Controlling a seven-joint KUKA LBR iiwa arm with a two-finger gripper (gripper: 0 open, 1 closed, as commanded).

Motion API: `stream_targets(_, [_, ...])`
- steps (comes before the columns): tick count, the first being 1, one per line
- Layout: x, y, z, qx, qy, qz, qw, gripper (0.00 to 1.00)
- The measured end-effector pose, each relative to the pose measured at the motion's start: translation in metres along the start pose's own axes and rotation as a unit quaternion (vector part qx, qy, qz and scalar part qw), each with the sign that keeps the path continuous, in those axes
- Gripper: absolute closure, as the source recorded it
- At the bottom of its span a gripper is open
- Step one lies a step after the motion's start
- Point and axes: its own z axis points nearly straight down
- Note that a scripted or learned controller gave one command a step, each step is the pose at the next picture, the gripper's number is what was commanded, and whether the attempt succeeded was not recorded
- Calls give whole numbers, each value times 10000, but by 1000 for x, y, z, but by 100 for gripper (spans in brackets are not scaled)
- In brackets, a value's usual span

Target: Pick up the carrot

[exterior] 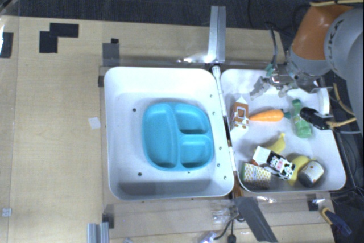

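The step in hand looks like the approach: the carrot (266,116) is not grasped yet. It lies flat in the right bin (339,179), near the middle of its upper half, with the long axis almost left to right. The gripper (272,81) hovers near the top edge of that bin, and the carrot is apart from it, at about 6 o'clock. If the fingers are spread or pressed together, I cannot tell. A small milk carton (239,114) stands just beside the carrot at 9 o'clock and a green bottle (300,119) at 3 o'clock, so the next move probably needs a descent across the carrot's narrow width.
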Motion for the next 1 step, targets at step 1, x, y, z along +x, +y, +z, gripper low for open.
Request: stream_targets(1, [12,-47,-33,-9,-1,-245,9997,0])
